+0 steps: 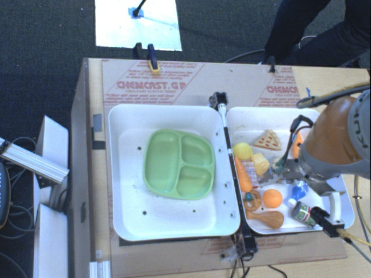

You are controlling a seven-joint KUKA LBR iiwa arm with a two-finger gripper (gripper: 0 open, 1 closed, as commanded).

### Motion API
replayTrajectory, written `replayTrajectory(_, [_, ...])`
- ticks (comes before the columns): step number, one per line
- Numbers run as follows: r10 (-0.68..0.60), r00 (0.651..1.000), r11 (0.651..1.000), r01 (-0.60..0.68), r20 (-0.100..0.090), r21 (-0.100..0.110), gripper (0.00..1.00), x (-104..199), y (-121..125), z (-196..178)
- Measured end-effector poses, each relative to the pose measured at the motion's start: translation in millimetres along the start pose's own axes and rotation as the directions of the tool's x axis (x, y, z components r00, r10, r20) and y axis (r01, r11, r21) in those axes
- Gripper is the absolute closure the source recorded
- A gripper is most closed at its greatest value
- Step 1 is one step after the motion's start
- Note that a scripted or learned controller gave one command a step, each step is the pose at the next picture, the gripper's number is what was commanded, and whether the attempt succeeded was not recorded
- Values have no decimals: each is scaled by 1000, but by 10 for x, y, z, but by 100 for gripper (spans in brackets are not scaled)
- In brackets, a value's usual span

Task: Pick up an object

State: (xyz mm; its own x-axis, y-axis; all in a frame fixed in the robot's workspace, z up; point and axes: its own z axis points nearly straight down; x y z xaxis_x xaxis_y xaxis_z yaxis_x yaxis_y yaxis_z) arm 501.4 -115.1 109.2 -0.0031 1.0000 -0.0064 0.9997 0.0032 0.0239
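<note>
From my remote seat, nearest along the right-hand white bin's [336, 222] front edge I see a tan wooden pear-shaped piece [268, 218], a small dark-capped bottle [302, 212] and a round orange ball [272, 198]. Further in, a long orange carrot-like stick [243, 175] lies against the left wall, with a yellow lemon-shaped toy [243, 151] and a tan waffle-patterned wedge [267, 140] toward the back. The gripper [282, 171] sits low over the bin's middle, just beside the ball; whether it is spread or pinched I cannot tell. I judge this the descent onto a target. Next it needs a firm close, then a straight lift. The left-hand white bin [130, 213] carries a pale green divided plate [178, 164].
</note>
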Motion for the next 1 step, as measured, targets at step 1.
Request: replayTrajectory(1, [2,1000,1000,-2,-6,21,0,-8,-148,242])
